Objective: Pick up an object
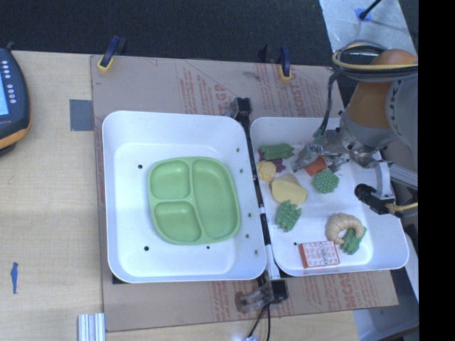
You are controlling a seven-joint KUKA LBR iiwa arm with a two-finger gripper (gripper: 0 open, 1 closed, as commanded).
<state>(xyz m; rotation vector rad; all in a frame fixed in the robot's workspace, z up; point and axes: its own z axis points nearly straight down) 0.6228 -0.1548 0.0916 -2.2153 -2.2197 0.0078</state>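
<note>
The right bin [387, 251] holds several toy foods. A green leafy piece [276, 150] lies at its back left, with a small yellow and purple piece [268, 170] and a yellow wedge [288, 190] just in front. A green broccoli [287, 215] sits below the wedge. A round green piece [326, 182] and an orange-red piece [316, 166] lie near the bin's middle. A tan croissant with a green piece [345, 229] and a red patterned card [318, 253] lie toward the front. My gripper [318, 155] hangs low over the orange-red piece, at the back of the right bin.
The left bin [128, 254] holds a green divided plate [193, 199]. A black clamp [242, 108] sits between the bins at the back. A handheld pendant [11, 94] lies at the bench's far left. Cables [380, 199] trail along the right bin's right side.
</note>
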